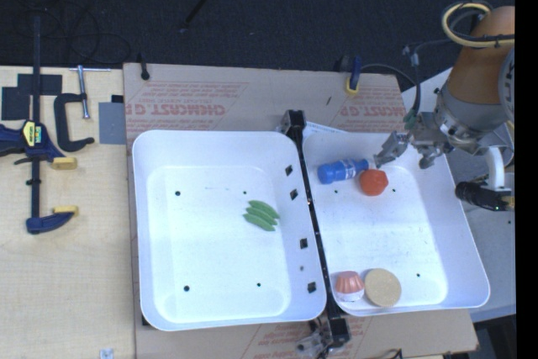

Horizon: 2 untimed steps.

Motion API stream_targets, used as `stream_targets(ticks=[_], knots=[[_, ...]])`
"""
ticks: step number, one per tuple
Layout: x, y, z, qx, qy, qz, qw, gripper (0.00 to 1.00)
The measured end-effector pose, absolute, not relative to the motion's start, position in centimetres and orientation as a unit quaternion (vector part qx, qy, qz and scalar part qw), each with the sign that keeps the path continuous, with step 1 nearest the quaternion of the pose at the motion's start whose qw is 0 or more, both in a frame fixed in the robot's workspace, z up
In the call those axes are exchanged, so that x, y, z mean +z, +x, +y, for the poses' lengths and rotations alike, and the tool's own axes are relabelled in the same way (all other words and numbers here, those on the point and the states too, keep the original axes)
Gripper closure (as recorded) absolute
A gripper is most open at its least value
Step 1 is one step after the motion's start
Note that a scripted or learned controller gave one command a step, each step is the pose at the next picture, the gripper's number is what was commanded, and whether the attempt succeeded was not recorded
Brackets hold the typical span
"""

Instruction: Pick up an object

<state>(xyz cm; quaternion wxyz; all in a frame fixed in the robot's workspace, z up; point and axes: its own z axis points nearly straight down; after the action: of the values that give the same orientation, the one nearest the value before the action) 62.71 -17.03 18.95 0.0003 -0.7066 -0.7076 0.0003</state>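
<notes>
We have the gripper (411, 149) poised over the far right corner of the right bin (437, 244), its two fingers spread apart with nothing between them. One fingertip points down and left toward the nearest objects; the other sits closer to the bin's right rim.

Any object will do, and the closest candidates lie just left of and below the gripper: the red ball (373, 182) and the blue bottle (342, 171), which rest against each other near the bin's far wall. That contact is our first worry. If we close on the ball, a finger may land on the bottle instead and shove both away; the ball looks round and smooth, so we judge it likely to roll out of a pinch that is off centre. The bottle lies on its side and could spin or slide toward the divider (304, 214). Coming down so near the wall, a finger could also strike the rim before reaching anything.

Farther from the gripper, toward the near edge of the same bin, sit a pink-and-white piece (349, 285) and a tan disc (382, 287), touching; the disc looks flat and hard to get fingers under. Well apart, across the divider in the left bin (168, 265), lies a green pod (261, 215) alone, free of neighbours but a long reach away.
</notes>
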Motion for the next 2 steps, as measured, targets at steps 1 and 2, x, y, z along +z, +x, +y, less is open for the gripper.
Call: stream_targets(ticks=[1, 2], knots=[[8.2, 64.3, -20.7, 0.0023, -0.707, -0.707, 0.002, 0.00], [9.8, 64.4, -20.7, 0.0010, -0.706, -0.708, 0.001, 1.00]])
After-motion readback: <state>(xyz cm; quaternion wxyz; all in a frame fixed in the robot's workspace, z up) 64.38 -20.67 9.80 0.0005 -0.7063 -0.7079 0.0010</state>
